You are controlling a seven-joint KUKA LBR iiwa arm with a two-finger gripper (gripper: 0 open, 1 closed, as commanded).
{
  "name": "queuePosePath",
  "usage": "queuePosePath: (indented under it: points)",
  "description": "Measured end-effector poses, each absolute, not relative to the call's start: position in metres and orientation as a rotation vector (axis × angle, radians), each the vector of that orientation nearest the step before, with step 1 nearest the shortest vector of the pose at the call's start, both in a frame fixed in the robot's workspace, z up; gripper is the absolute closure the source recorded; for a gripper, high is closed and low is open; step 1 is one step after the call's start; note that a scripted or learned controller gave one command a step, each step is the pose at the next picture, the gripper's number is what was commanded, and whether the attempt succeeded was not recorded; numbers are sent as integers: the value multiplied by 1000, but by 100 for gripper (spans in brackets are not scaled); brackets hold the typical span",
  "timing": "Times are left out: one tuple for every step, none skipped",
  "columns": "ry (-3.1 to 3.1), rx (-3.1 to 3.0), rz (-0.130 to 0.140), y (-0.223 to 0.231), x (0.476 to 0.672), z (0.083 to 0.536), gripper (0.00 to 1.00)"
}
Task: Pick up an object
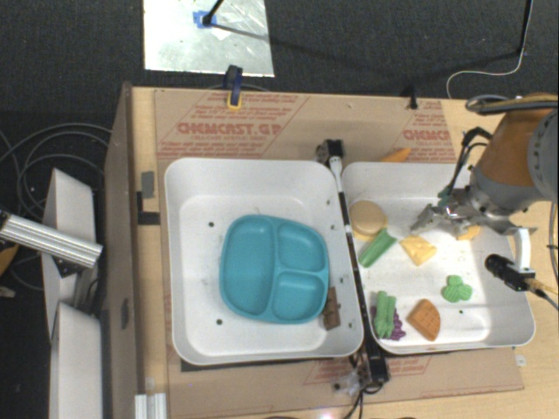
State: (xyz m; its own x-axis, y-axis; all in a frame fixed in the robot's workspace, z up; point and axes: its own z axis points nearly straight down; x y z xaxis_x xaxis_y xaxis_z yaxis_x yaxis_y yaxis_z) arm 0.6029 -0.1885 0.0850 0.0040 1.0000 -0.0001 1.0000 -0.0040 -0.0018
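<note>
The arm comes in from the right, and its tool (447, 215) sits low over the upper middle of the right bin (515, 321). The tip is a small dark cluster at this slant, so how far it is parted cannot be told, and nothing can be made out between it. It hangs just above and to the right of a yellow cheese wedge (418, 250), close but with no visible contact.

Other toy foods lie in the same bin: a tan round bun (368, 216) near the dividing wall, a green pea pod (376, 248) just below it, a green broccoli piece (455, 289) towards the right, an orange waffle-like piece (424, 319) near the front, and a green-and-purple bunch (387, 314) at the front left.

The left bin (196, 199) holds a teal divided plate (272, 269). Both bins rest on a brown cardboard-covered table (262, 120).
</note>
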Motion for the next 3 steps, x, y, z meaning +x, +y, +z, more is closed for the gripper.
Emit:
queuePosePath:
  points:
    - [-2225, -2215, 0, -151, 565, 144, 0]
    - [-2226, -2215, 0, -125, 560, 117, 0]
    - [-2219, -2221, 2, -148, 505, 83, 0]
